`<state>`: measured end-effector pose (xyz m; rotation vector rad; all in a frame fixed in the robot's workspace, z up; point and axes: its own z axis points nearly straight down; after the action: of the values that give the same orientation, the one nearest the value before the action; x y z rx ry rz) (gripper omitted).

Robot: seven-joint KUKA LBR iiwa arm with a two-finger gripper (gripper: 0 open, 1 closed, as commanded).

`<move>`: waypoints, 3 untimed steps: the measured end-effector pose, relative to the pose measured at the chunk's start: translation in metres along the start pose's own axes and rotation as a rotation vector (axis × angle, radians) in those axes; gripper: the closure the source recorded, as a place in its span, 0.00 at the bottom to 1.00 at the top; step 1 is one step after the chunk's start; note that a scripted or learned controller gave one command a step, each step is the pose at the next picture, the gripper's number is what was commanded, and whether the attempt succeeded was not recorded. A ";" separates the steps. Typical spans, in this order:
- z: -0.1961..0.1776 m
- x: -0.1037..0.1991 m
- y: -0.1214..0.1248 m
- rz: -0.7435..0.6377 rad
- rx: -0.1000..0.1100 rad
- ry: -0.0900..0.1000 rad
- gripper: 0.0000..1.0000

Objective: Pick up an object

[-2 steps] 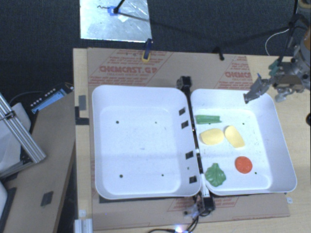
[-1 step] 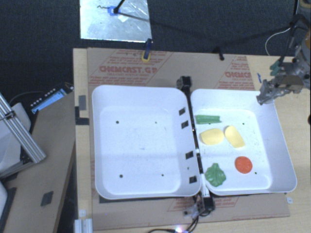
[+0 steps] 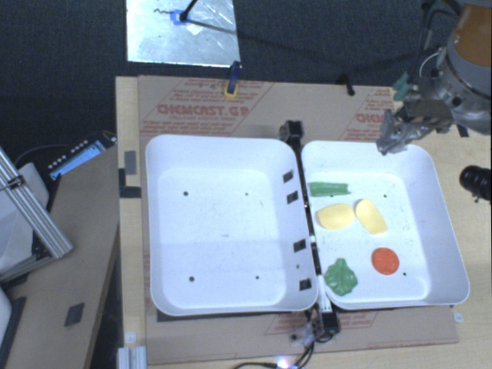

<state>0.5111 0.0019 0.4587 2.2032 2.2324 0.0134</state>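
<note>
Green leafy piece [image 3: 340,276] nearest — tool [image 3: 392,141] over far rim.

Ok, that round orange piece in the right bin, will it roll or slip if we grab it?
The orange piece looks like a flat disc lying on its face, so it probably won't roll. Its low profile may let fingers slide over it. It sits apart from the green leafy piece, so nudging seems safe.

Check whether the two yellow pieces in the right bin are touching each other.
Cannot tell. In the camera view the rounder yellow piece and the longer yellow piece lie side by side, edges meeting near the top, with no plain gap or contact.
</note>
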 end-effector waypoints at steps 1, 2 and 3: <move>-0.035 0.065 -0.003 0.002 0.003 0.000 1.00; -0.078 0.142 0.001 0.000 0.003 0.001 1.00; -0.076 0.189 -0.023 0.003 0.009 0.000 1.00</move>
<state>0.4850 0.1904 0.5347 2.2111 2.2338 0.0033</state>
